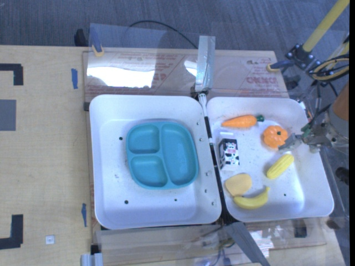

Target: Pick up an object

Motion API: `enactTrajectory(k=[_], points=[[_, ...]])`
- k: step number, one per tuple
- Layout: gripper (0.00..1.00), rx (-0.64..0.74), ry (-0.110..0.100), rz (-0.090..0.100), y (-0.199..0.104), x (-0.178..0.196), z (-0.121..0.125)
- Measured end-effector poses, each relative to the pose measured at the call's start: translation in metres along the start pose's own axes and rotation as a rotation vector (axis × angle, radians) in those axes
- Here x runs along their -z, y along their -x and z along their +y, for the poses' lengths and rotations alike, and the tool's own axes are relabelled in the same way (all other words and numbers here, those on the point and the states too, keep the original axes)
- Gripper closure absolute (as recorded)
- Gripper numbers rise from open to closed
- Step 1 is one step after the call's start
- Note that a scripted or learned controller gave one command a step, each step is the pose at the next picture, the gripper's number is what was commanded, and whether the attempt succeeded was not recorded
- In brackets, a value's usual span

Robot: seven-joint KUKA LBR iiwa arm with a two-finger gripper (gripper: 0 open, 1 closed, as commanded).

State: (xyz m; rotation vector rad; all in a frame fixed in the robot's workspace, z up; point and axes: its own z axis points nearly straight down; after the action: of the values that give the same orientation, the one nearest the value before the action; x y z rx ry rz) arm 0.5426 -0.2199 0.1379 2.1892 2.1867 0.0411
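Target pick: small orange plastic pumpkin, right white bin, just beside my claw; claw state I cannot tell. Probably light, rigid, slick, so grab across the middle. Count: one carrot, one corn cob, one banana, one teal divided tray.

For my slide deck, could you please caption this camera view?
Gripper beside a toy pumpkin in the right bin; blue tray in the left.
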Motion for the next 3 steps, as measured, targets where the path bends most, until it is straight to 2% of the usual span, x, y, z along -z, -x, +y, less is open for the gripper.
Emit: enactTrajectory(k=[1, 2, 3], points=[[0.00, -0.202, -0.048, 0.007, -0.016, 0.128, 0.019], [0.00, -0.216, -0.055, 0.022, -0.020, -0.042, 0.029], [0.00, -0.245, -0.045, 0.017, -0.027, -0.048, -0.022]])
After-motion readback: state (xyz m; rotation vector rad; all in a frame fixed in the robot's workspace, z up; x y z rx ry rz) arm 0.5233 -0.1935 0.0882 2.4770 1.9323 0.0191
